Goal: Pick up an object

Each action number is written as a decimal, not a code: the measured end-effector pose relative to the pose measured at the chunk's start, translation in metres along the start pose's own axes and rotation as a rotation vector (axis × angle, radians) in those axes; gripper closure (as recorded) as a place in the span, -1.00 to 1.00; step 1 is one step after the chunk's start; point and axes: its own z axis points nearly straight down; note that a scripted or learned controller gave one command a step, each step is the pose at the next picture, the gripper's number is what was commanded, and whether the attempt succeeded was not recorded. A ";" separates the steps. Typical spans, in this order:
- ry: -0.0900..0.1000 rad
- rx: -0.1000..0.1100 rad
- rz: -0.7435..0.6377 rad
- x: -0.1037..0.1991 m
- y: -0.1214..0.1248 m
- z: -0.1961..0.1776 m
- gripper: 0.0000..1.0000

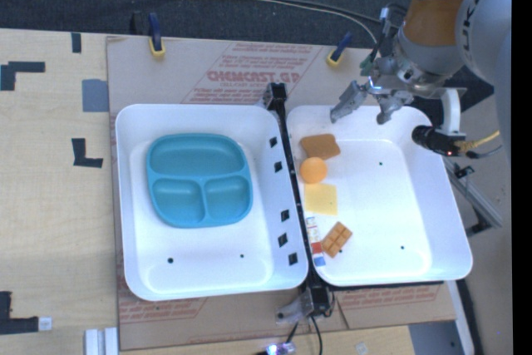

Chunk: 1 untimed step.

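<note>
A grey KUKA arm with an orange band reaches in from the right, its hand (367, 106) poised over the back rim of the right bin (432, 204), the two fingers (346, 106) spread wide with nothing between them.

The pick has not begun in any visible sense — no item is lifted, none is touched. All the candidates lie along the left wall of the right bin: a brown toast-like piece (320, 146) nearest the hand, an orange ball (313, 170) touching it just in front, a pale yellow square (321, 199) below that, and a small waffle-patterned biscuit (337, 239) toward the front, beside a small red-and-white item (313, 235) too small to identify. The rest of that bin's floor is bare white.

In the left bin (133, 204), a teal divided plate (199, 179) sits flat, well apart from the hand.

Judging from this view, everything remains to be done: the hand appears high and behind the row of items, so it would need to travel forward and left, descend over one piece, close on it and raise it. The toast-like piece is the nearest target, though its contact with the ball and closeness to the bin wall could crowd the fingers.
</note>
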 end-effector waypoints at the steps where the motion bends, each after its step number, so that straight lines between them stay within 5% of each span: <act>1: -0.001 -0.013 -0.003 0.000 0.002 -0.008 -1.00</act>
